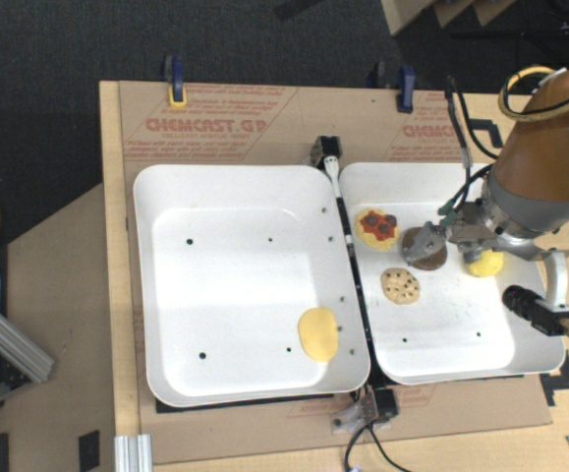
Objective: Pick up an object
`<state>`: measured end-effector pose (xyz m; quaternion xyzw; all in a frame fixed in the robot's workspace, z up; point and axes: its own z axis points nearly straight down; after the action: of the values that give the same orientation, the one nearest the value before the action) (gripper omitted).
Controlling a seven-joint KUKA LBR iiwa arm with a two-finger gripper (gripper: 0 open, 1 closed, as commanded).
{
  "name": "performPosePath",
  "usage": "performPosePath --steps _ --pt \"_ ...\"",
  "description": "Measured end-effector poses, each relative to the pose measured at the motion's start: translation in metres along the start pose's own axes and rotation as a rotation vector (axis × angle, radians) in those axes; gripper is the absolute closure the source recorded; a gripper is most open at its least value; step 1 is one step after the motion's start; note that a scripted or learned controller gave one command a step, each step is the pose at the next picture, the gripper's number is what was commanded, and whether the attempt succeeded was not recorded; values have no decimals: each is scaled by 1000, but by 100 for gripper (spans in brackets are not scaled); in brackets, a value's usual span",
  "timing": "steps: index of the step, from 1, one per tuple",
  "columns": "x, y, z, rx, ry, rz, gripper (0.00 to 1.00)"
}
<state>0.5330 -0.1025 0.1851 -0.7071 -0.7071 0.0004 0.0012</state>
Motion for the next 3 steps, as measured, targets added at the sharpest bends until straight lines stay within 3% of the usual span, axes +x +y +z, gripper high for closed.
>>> performPosePath --steps 1,2,3 --pt "-28 73 102 -9 -6 -1 0" --pt "-3 103 97 30 -18 -3 0" --pt "75 138 -55 -24 0 -9 0"
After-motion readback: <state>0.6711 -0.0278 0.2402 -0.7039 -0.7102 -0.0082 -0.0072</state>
